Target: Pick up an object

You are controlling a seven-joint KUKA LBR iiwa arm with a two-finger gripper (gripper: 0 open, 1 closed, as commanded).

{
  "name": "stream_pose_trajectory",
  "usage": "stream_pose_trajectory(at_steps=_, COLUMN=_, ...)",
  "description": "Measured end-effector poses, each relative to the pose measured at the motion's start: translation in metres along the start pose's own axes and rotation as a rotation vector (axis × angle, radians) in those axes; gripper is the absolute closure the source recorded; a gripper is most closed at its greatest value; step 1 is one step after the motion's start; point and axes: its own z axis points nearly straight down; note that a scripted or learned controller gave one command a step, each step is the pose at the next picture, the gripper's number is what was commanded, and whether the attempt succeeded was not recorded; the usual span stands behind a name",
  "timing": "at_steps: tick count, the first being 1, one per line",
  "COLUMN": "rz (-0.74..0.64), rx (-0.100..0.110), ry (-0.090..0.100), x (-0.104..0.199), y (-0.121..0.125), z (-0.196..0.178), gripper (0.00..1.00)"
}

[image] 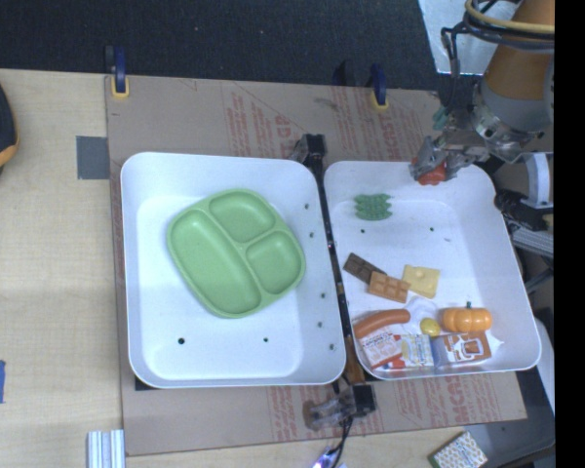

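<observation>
I've got the arm [512, 57] reaching in from the right, and the gripper [437, 167] sits over the far edge of the right bin [468, 224], with something small and orange-red [430, 175] at its tip. I can't tell from here whether that bit is part of the tool or a picked item, and I can't tell how the claw stands either. My read: the pick is not yet proven, so I'm treating this as the approach or early lift stage. Candidates are all in the right bin: a green leafy piece [372, 206] closest to the tool, a chocolate bar [359, 266] and a waffle-like piece [388, 286] mid-bin, a yellow cheese block [420, 280], then along the near edge a sausage [381, 321], a small orange pumpkin [466, 319] and a flat printed packet [424, 350]. The left bin [156, 261] holds a green divided plate [236, 252]. Next move, I'd judge, calls for lining up over the green piece and dropping straight down, clear of the far bin wall.
</observation>
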Motion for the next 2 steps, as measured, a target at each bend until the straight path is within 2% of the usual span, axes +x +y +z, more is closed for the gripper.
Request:
stream_pose_trajectory(at_steps=1, rz=-0.003, rx=0.005, ry=0.001, x=0.07, y=0.0, z=-0.008, gripper=1.0)
stream_pose_trajectory(at_steps=2, rz=0.0, rx=0.01, ry=-0.001, x=0.103, y=-0.053, z=-0.01, gripper=1.0)
